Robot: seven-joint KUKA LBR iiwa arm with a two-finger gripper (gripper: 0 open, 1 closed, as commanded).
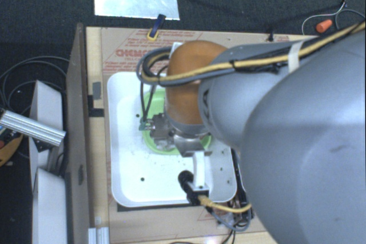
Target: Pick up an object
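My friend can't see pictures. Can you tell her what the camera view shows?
A big grey robot arm with an orange band reaches down into a white bin, right over something green. Its gripper is hidden underneath.

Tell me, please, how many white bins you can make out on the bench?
1. The white bin lies left of centre, partly under the arm's wrist, with a green object in it beneath the gripper. The grey arm covers the right side, so a second bin may be hidden.

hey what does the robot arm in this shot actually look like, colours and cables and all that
The arm is bulky, rounded and grey, with an orange band above the wrist. A yellow cable runs along its top, strapped by a white tie, and black cables loop beside the band. The wrist hardware is metallic grey.
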